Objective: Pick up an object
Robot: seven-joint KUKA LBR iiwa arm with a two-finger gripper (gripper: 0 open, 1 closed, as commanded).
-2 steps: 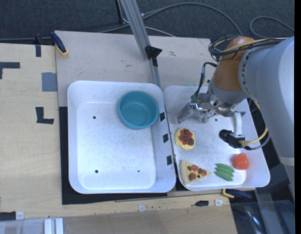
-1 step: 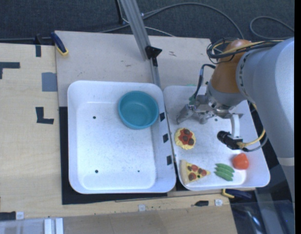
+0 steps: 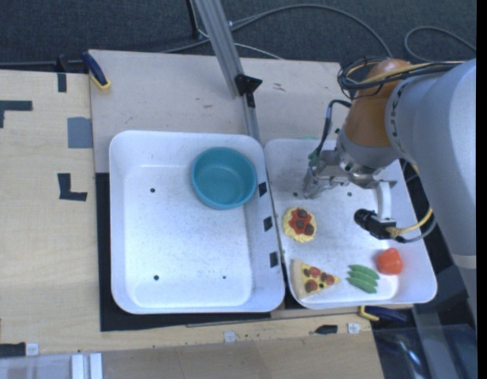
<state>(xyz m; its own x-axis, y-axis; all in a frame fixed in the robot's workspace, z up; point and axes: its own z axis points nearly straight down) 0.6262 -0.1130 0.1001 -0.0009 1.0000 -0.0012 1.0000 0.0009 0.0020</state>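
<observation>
I read the gripper (image 3: 309, 186) low over the right bin (image 3: 417, 294), just beyond the round toy tart (image 3: 299, 223), which lies flat on the bin floor. Jaw opening: I cannot tell. I see no object lifted; I judge grasp and lift outstanding.

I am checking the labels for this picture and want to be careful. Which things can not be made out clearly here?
All in the camera view:
- Right bin: its far right corner is hidden under the arm.
- Gripper: too small and dark to tell whether it touches the bin floor.
- Red toy: blurred, so its kind cannot be told.
- Round yellow toy: the red bits on top are too small to name.
</observation>
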